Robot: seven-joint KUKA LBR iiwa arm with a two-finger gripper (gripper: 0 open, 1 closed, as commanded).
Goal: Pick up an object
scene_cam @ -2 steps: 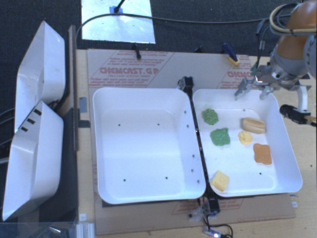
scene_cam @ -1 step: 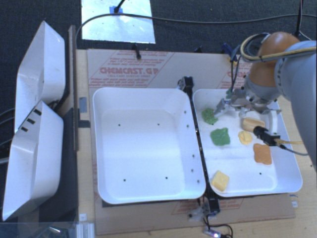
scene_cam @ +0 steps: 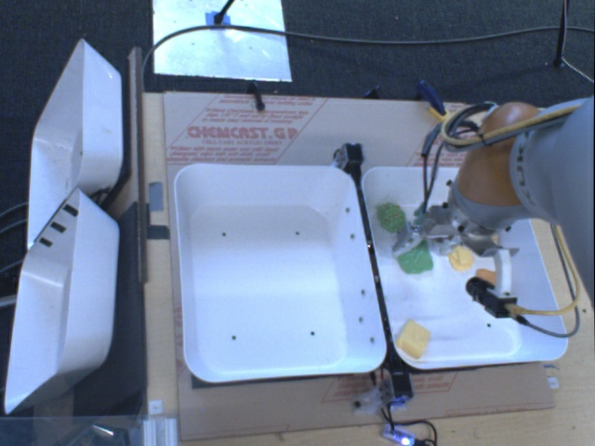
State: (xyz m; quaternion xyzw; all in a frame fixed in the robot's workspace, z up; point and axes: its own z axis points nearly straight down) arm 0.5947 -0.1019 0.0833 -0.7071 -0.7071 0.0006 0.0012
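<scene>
My gripper (scene_cam: 420, 238) hangs low over the right bin (scene_cam: 457, 316), at the end of the grey arm with its orange band (scene_cam: 490, 156). Directly below and touching or nearly touching it lies a green block (scene_cam: 416, 260). A lumpy green piece (scene_cam: 390, 216) sits just to its upper left. To the right of the gripper, partly under the wrist, rests a small yellow piece (scene_cam: 461, 259). A yellow block (scene_cam: 414, 339) lies near the bin's front left corner. The wrist hides the gripper's tips.
The left bin (scene_cam: 270, 268) sits beside the right one, with a black clamp strip (scene_cam: 368, 249) between them. Two spare white bins (scene_cam: 70, 221) lean off the bench at the left. A shiny plate (scene_cam: 220, 26) lies behind, and cables (scene_cam: 535, 314) trail off the arm.
</scene>
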